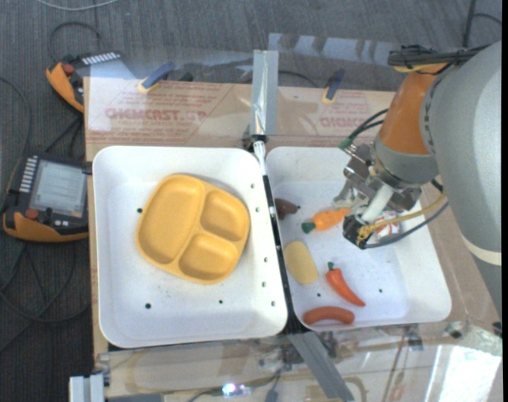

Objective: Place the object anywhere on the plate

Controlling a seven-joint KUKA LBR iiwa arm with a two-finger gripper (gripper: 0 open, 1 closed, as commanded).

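A yellow divided plate lies in the left bin, with nothing on it. In the right bin, an orange toy carrot with a green top lies near the middle. My gripper hangs low over the right bin, right at the carrot's right end. Whether it touches or holds the carrot is hidden by the wrist.
The right bin also holds a pale yellow oval piece, a red chili pepper, a red sausage by the front wall, and a small brown thing near the divider. A pendant lies left of the bins.
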